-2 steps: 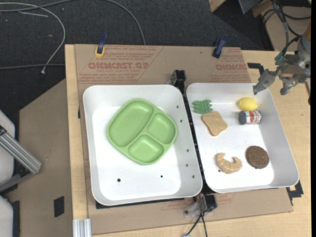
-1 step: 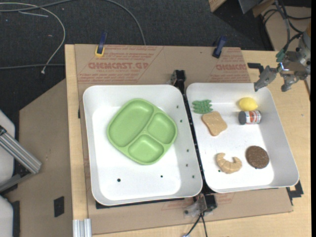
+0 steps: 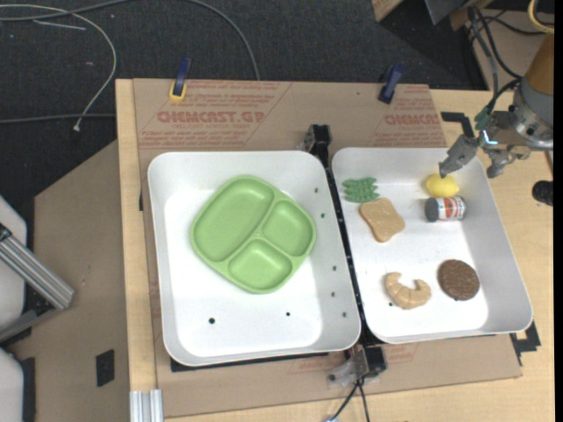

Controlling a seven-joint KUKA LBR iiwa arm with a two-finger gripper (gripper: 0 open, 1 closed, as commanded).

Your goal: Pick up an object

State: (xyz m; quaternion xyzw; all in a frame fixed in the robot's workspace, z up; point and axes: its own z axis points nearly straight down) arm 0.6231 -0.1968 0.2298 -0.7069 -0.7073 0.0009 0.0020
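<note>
Cardboard (image 3: 220,112) under the white bins (image 3: 176,236) reads "CHEMCAST GP". Beside that lettering's right, the gripper (image 3: 475,155), jaws spread open, hangs above a yellow lemon (image 3: 442,185) touching a small can (image 3: 444,208).

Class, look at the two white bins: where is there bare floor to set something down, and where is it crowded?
Left bin: bare floor along the near edge and far-left corner, around the green plate. Right bin: a free patch in the middle, between bread, croissant and cookie. Crowded at the far right, where gripper, lemon and can cluster.
</note>
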